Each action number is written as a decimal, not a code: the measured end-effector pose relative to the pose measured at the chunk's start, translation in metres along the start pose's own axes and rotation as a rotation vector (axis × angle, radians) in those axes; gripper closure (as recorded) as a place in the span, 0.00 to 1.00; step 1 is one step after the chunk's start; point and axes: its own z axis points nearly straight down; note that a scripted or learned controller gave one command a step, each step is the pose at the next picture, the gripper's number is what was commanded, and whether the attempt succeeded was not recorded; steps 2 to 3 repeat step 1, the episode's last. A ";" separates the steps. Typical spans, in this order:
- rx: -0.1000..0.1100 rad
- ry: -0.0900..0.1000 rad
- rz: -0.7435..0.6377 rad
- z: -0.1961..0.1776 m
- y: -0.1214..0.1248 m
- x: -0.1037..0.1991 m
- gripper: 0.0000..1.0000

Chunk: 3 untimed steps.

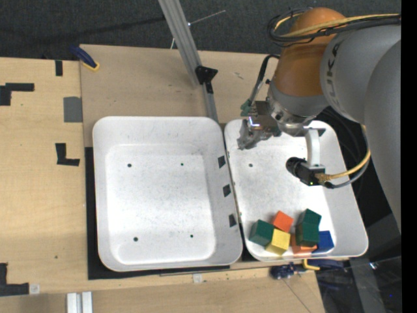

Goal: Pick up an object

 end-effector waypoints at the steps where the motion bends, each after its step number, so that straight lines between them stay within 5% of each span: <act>1: 0.000 0.000 -0.001 0.011 0.005 0.056 1.00; 3: 0.000 0.000 -0.001 0.011 0.005 0.056 1.00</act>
